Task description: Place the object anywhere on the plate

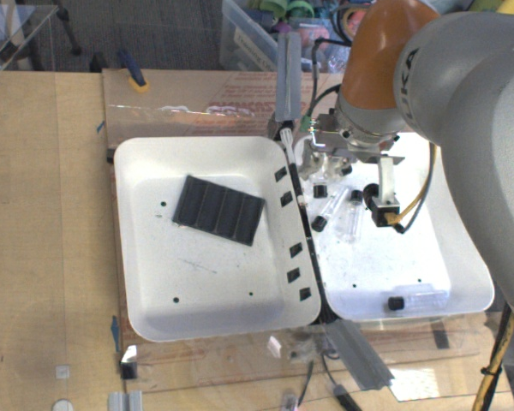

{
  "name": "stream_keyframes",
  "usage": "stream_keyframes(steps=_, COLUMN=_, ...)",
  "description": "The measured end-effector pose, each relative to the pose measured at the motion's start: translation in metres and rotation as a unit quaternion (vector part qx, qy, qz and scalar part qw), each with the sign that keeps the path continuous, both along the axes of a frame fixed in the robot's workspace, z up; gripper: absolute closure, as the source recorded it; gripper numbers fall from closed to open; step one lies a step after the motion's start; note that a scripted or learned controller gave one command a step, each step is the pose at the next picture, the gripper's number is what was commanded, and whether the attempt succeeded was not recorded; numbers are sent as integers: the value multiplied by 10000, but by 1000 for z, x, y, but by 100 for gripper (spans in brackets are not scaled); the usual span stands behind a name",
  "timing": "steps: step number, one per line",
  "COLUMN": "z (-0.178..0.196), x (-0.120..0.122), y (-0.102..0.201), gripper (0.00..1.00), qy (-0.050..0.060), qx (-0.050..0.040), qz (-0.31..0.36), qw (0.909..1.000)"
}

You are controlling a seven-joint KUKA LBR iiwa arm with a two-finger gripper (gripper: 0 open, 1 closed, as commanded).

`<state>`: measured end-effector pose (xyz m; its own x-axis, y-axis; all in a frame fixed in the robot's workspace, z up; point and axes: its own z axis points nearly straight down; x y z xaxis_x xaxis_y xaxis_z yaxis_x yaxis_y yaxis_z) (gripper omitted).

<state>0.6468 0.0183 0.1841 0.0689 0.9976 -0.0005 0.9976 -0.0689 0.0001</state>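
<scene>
Arm [428, 50]: grey with an orange band above the wrist; it enters from the right of the camera view and reaches down over the right bin.
End effector [336, 197]: positioned low over the rear left part of the right bin, close to the divider between the bins. Its clear fingers point down at the bin floor; whether they are released or clenched cannot be told, and no item is seen between them.
Right bin [450, 268]: white and shallow, lying directly under the end effector and extending toward the camera and to the right of it.
Left bin [154, 289]: white and shallow, to the left of the end effector, touching the right bin along the divider.
Plate [218, 210]: dark, flat, rectangular and ribbed, lying on the floor of the left bin, well to the left of the end effector and at about the same depth in the view.
Object [418, 299]: a clear item with a black cap, lying flat on the right bin floor, nearer the camera than the end effector and to its right, well apart from it.
Table [43, 229]: light wood, carrying both bins.
</scene>
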Motion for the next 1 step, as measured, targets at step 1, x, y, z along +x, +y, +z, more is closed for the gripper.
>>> stream_keyframes(steps=1, z=0, x=13, y=-7, gripper=100, qy=-2, qx=-2, qz=-213, qw=9998)
